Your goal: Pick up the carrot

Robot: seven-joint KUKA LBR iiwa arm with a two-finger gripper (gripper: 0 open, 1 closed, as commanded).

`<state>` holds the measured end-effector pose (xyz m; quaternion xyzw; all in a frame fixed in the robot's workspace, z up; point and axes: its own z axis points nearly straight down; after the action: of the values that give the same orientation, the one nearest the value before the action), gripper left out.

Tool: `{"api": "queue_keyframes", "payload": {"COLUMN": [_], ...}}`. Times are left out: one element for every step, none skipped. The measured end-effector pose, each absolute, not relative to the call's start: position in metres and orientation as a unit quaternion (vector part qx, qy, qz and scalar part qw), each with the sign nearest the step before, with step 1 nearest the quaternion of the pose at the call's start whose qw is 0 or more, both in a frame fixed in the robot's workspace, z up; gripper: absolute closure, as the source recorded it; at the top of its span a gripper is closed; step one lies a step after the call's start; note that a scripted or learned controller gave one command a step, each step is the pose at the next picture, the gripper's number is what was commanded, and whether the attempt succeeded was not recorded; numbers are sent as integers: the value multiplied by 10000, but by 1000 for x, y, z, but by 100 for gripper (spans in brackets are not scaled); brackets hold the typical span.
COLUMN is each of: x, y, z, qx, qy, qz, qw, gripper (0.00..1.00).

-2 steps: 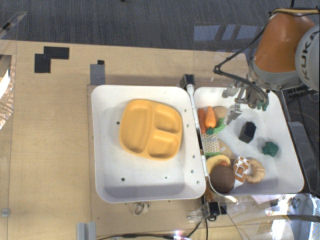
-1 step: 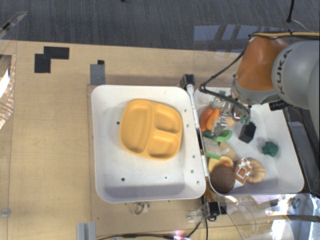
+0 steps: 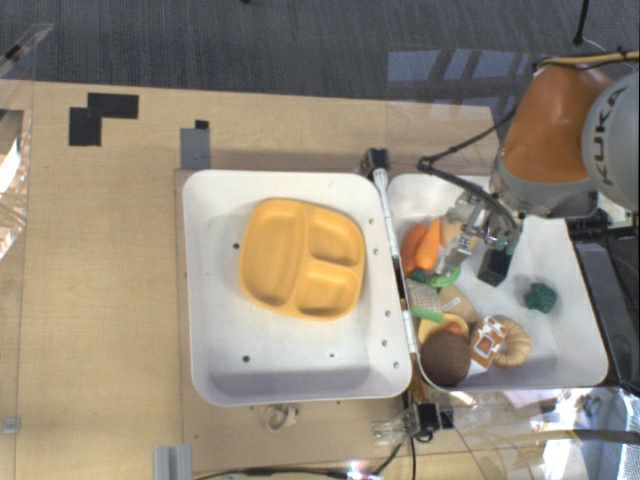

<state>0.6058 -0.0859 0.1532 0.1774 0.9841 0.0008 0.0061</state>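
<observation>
I hold the two-finger gripper (image 3: 470,236) just right of the tapered orange carrot (image 3: 422,245) in the right white bin (image 3: 580,298); jaw state I cannot tell. To grasp well, I centre over its middle, avoiding the green-leafed vegetable (image 3: 446,273) below.

The table (image 3: 100,298) at the frame's left looks like pale matt wood, the two bins (image 3: 290,378) smooth white plastic, the divided yellow tray (image 3: 300,258) matt plastic, and the carrot (image 3: 424,245) glossy orange plastic.
</observation>
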Motion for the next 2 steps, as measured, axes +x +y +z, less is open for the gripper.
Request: {"api": "queue_keyframes", "payload": {"x": [639,659], "y": [-87,-81], "z": [108,102], "qx": [2388,3448], "qy": [9709,9386], "qz": [32,58], "qw": [151,76], "gripper": [0,0]}}
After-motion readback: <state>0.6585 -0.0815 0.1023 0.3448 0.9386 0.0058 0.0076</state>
